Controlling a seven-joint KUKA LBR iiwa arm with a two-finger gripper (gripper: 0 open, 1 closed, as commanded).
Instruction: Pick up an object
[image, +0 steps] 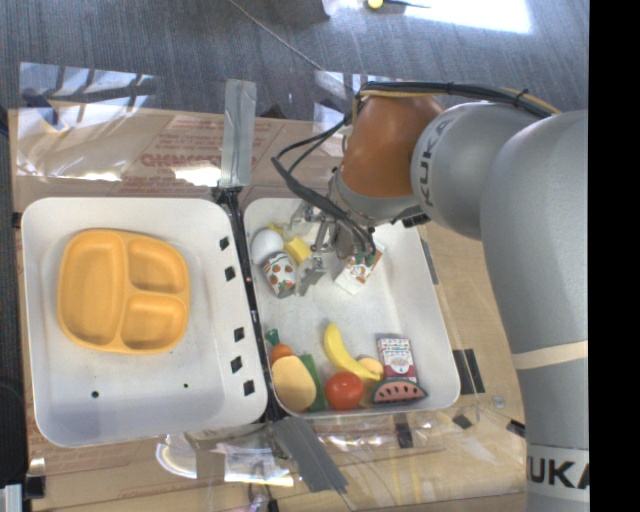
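My gripper (322, 262) hangs low over the back of the right bin (425, 300), below the orange wrist band. Just left of it lie a small yellow block (297, 248), a white egg-shaped item (265, 243) and a patterned cup (281, 276). A small white carton (361, 270) lies just right of it. The gripper's metal body hides what is directly beneath it, and I see nothing clearly held.
At the front of the right bin lie a banana (342, 350), a tomato (343, 390), a watermelon slice (401, 392), a red carton (396, 354), a yellow fruit (292, 383) and a carrot (279, 351). The left bin (40, 400) holds a yellow divided plate (122, 290).
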